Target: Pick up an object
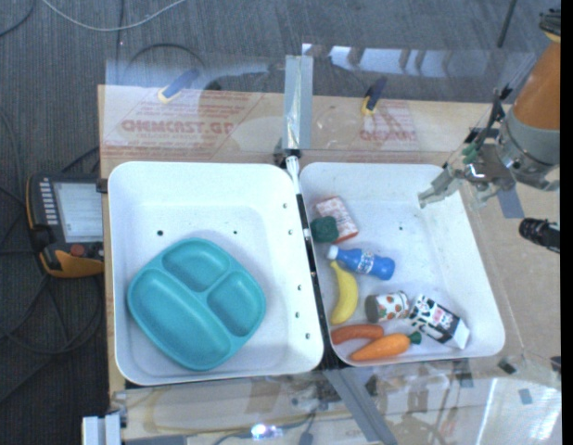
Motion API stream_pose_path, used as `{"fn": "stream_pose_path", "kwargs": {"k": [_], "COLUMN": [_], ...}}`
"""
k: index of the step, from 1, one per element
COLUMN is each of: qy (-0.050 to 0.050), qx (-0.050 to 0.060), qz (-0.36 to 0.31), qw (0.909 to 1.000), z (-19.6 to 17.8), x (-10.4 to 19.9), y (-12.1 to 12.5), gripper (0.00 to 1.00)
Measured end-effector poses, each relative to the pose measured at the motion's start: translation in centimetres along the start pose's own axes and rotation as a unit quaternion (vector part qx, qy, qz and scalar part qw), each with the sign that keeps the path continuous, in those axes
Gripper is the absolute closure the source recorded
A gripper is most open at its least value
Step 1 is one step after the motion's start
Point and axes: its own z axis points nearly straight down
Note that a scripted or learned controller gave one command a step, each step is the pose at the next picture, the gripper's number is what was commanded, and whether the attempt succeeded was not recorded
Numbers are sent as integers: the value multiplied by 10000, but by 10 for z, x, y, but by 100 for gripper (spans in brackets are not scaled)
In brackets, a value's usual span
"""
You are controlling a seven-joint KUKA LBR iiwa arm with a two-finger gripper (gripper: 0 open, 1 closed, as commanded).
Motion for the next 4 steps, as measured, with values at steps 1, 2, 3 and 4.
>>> {"fn": "stream_pose_path", "kwargs": {"k": [1,2,3,4], "qy": [-10,-39,-35,-52], "qx": [-11,-104,-88,-50], "qz": [-447,-583,18,-598], "qw": [9990,9982,10000,9982], "z": [135,139,139,140], "x": [60,85,103,99], "y": [-4,-68,8,70], "gripper": [0,0,0,0]}}
